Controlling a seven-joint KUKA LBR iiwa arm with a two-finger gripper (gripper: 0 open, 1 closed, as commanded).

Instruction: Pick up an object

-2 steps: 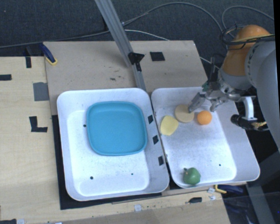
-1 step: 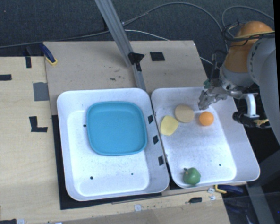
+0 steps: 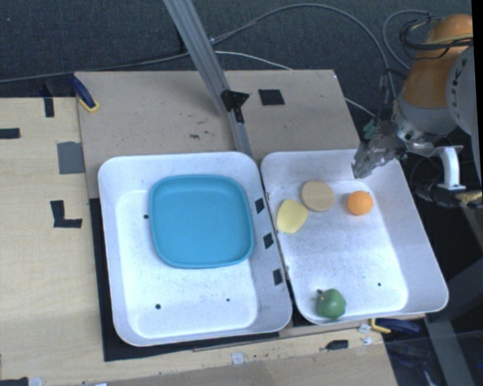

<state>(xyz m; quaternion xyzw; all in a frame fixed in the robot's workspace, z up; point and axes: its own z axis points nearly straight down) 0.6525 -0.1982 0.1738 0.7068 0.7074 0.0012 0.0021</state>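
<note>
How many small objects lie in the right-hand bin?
4: a yellow piece at the left, a tan disc touching it, an orange ball further right, a green object near the front.

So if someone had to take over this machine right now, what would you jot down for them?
Gripper: hanging over the upper right corner of the right bin, nothing seen in it; whether it is open or shut can't be made out.
Right bin holds: orange ball nearest the gripper, tan round piece, yellow piece touching it, green piece by the near edge.
Left bin: blue plate.
Done: nothing picked up yet.
Left: choose one thing, probably the orange ball, grasp and lift it.
</note>
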